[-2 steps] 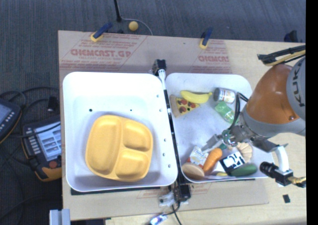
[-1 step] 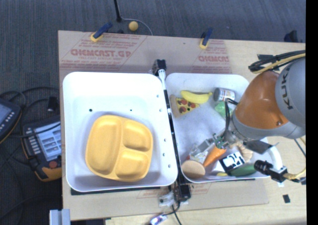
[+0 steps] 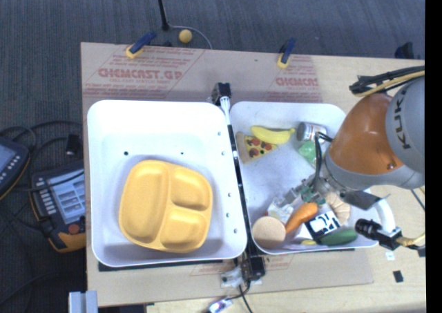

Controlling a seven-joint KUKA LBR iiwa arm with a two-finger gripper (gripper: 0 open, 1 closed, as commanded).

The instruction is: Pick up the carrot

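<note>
Two white bins side by side on the worktop [image 3: 138, 63], which is covered with brown printed board. Left bin [image 3: 103, 166] takes up the left-centre of the frame and holds a yellow sectioned tray [image 3: 166, 204], three compartments, lying flat. Right bin [image 3: 276, 115] sits right of centre and is crowded.

Carrot [image 3: 301, 216] is in the right bin, lower part, lower right-centre of the frame. Orange, lying tilted, thick end up-right, tip pointing down-left. It touches a tan round item [image 3: 269, 231] at its lower left, and a black-and-white block [image 3: 322, 224] just to its right. A green vegetable [image 3: 337, 238] lies along the bin's lower edge, beside that block.

Upper part of the right bin: banana [image 3: 271, 135], a pizza slice toy [image 3: 252, 147] just below-left of it, a silver can-like item [image 3: 311, 130] to the right.

Arm [image 3: 373, 142] comes in from the right, orange band large over the bin's right side. Claw [image 3: 312, 193] is low in the bin, directly above the carrot's thick end, very close or touching; can't tell which. Whether it's apart or together: cannot tell, too cluttered and partly hidden by the wrist. Carrot rests on the bin floor.

Blue-and-yellow clamps [image 3: 141, 43] at the worktop's top edge. Pendant and cables [image 3: 55, 194] at far left.
</note>
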